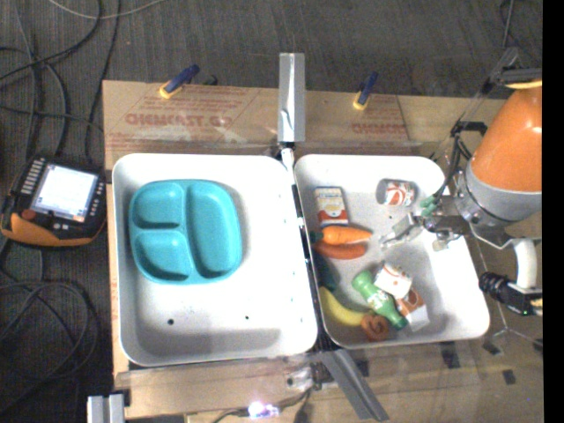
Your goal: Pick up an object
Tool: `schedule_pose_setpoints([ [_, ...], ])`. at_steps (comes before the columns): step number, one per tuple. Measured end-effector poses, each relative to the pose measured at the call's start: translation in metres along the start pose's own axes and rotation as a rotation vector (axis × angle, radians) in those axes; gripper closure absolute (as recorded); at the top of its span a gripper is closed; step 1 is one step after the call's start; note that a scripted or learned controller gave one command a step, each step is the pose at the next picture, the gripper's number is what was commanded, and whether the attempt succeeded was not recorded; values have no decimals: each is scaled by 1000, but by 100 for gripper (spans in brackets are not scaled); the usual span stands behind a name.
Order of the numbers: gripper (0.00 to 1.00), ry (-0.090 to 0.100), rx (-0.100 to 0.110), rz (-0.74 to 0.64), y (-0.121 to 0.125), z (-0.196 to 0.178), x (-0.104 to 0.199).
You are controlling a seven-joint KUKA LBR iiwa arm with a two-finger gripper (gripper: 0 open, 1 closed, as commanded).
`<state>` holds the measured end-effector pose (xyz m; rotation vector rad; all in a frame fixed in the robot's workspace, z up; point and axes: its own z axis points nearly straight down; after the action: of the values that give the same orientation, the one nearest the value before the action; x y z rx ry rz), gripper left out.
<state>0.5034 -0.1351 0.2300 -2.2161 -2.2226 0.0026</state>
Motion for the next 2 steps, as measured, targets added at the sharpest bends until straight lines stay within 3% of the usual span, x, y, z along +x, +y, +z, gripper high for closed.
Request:
schedule_pose_setpoints([
  [1,0,0,-2,-82,67,-30,6],
  [2,0,0,0,-231,59,85,-5],
])
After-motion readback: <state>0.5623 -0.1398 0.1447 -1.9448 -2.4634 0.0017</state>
